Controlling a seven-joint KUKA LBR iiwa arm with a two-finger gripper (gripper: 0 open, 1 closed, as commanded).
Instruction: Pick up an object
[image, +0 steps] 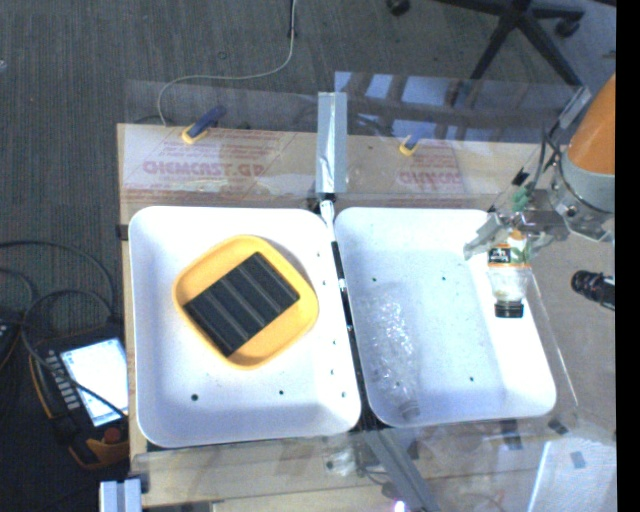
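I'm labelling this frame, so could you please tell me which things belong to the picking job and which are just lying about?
Job:
- gripper
- small bottle below it, right bin
- yellow tray, left bin

Lying about:
- handheld screen
- yellow clips
- floor cables

Faded red lettering is printed on the cardboard sheet lying on the counter beyond both bins, but it is too blurred to be read. No other text is legible.

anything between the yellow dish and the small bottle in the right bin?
In the camera view, between the yellow dish and the small bottle: the two bins' adjoining rims, then bare white floor of the right bin, with a glittery patch.
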